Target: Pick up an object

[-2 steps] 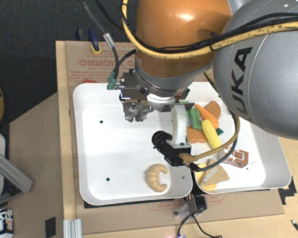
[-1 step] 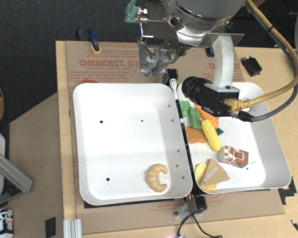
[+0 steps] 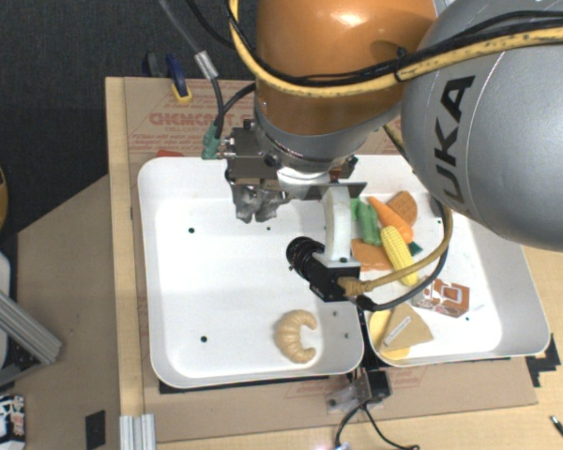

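I see the croissant [image 3: 296, 335] low in the left bin [image 3: 183, 279]; corn [image 3: 398, 255], carrot [image 3: 390, 215] and cheese wedge [image 3: 405, 332] crowd the right bin [image 3: 507, 317].

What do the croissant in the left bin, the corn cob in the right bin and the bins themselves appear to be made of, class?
Croissant: probably moulded plastic, a toy; smooth, even tan surface with a soft sheen. Corn cob: likely plastic too; uniform bright yellow, regular moulded kernels. Left bin and right bin: seemingly thin formed plastic; plain glossy white, rounded corners and a raised lip.
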{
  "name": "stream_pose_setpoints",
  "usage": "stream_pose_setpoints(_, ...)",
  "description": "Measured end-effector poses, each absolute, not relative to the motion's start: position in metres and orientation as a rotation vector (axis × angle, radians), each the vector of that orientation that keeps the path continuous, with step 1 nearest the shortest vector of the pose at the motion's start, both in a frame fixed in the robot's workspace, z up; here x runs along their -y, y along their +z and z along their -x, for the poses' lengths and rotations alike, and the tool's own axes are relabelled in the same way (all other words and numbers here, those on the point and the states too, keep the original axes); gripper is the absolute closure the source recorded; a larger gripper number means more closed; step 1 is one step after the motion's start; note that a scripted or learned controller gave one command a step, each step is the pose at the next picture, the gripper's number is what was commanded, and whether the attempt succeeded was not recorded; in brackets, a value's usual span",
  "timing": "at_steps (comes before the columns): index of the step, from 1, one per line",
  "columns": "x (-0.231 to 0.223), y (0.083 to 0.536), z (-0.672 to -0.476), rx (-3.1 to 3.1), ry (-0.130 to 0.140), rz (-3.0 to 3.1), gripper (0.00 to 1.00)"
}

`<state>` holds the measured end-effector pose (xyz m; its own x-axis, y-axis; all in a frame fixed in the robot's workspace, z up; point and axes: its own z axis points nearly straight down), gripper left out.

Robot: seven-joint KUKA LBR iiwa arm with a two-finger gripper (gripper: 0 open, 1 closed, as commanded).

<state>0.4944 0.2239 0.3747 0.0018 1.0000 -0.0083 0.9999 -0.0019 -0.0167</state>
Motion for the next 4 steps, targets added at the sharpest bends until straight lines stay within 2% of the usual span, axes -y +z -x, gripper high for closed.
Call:
stream_pose_setpoints(1, -0.225, 0.497, -0.479, 2.227, -0.023, 2.222, 1.00)
stream_pose_setpoints(2, -0.224, 0.336, -0.480, 2.215, 0.028, 2.218, 1.00)
stream_pose_setpoints(3, -0.225, 0.409, -0.479, 2.224, -0.012, 2.222, 1.00)
stream_pose_setpoints(4, -0.224, 0.539, -0.480, 2.227, -0.028, 2.224, 1.00)
